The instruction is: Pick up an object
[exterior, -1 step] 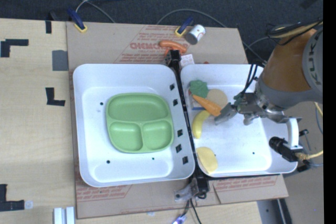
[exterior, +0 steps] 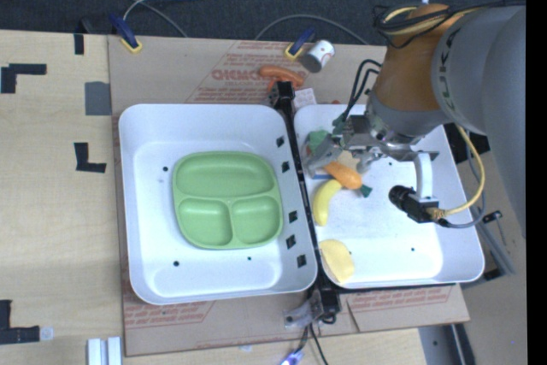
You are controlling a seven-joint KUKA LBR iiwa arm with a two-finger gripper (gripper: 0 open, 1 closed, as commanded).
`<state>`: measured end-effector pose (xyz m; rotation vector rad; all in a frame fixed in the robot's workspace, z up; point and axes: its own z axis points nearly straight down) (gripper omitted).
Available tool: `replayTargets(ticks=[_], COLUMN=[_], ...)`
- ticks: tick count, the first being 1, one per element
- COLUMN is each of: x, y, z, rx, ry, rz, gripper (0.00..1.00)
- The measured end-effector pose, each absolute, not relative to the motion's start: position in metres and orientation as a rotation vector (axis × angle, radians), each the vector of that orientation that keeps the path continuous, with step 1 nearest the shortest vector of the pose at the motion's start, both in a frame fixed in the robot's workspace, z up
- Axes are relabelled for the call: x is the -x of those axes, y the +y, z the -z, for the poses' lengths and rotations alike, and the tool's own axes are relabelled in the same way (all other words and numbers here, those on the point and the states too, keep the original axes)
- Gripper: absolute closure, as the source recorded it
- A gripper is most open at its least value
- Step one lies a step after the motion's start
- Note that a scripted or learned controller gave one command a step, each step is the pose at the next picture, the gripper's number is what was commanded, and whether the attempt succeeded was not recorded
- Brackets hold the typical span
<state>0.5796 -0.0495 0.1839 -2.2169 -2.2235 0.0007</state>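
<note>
In the right bin (exterior: 427,261) lie an orange carrot-like toy (exterior: 344,176), a yellow banana (exterior: 324,202), a pale yellow lemon-like piece (exterior: 337,260) near the front edge, and a green item (exterior: 318,138) at the back left. My gripper (exterior: 336,151) hangs low over the bin's left part, just above the carrot and beside the green item. Its grey fingers (exterior: 321,155) point left toward the divider. I cannot make out anything between them.
The left bin (exterior: 145,141) bears a green sectioned plate (exterior: 227,197). A black divider with clips (exterior: 292,175) separates the bins. A black cable fitting (exterior: 410,203) lies over the right bin. Clamps and wires sit on the cardboard behind.
</note>
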Motion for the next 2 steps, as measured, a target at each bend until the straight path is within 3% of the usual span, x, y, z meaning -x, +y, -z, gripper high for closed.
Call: replayTargets(ticks=[1, 2], x=[-0.6049, -0.6048], y=[-0.0946, -0.0936], z=[-0.1013, -0.1106], rx=[2.221, 2.218], ry=[-2.221, -2.221], rz=[-0.004, -0.005], gripper=[0.0, 1.0])
